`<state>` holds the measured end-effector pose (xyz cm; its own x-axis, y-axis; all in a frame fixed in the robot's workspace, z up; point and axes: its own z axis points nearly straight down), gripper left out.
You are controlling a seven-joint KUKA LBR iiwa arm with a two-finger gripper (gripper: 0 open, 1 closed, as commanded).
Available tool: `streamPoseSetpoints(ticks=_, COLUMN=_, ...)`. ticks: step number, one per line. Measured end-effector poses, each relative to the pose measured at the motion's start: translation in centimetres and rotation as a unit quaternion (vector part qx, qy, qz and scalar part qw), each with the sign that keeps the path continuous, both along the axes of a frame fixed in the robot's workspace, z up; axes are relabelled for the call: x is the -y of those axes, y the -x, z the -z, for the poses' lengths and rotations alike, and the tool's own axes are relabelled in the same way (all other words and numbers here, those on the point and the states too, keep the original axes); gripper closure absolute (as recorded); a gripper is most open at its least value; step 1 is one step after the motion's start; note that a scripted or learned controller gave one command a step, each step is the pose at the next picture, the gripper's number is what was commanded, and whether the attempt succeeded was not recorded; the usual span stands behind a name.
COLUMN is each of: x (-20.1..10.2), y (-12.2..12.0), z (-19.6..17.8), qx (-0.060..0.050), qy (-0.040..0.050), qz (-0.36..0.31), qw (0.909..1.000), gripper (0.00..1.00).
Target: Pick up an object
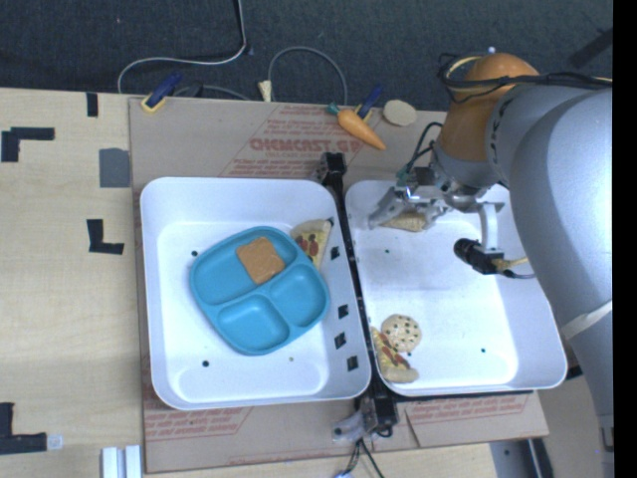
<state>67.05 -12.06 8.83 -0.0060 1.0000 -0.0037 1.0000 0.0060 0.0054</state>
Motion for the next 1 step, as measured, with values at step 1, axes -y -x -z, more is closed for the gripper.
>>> streamPoseSetpoints(ticks=1, x=0.32, y=0.21, z=-0.95, qx=-0.006, qy=-0.0001, qz=0.001, qw=1.0, gripper=1.0)
